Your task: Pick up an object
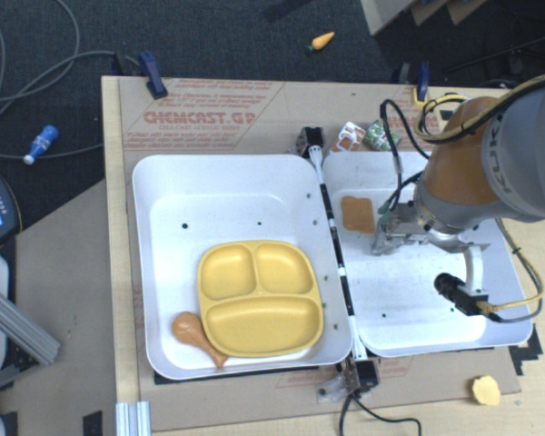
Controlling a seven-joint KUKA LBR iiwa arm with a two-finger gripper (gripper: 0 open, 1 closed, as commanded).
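Cardboard covers the bench point(200, 116) under two white bins. In the left bin point(163, 198), a yellow divided plate point(259, 298) sits beside an orange drumstick toy point(195, 331). In the right bin point(418, 325), a brown square point(357, 213) lies just left of the gripper point(391, 236).

Arm casing point(527, 153): smooth rounded grey shell, bulky, matte with soft highlights
Band point(459, 157): broad orange-brown ring just left of the grey casing, glossy, curved like a barrel
Wrist flange point(445, 214): paler grey collar directly below the orange band
Hand point(389, 234): small metallic grey assembly left of the flange, with dark fittings; fine detail too small to tell
Cables point(400, 143): thin black leads looping above the orange band, one yellow strand among them
Side attachment point(459, 293): black cylindrical piece below the flange, on a pale bracket, a black lead trailing from it
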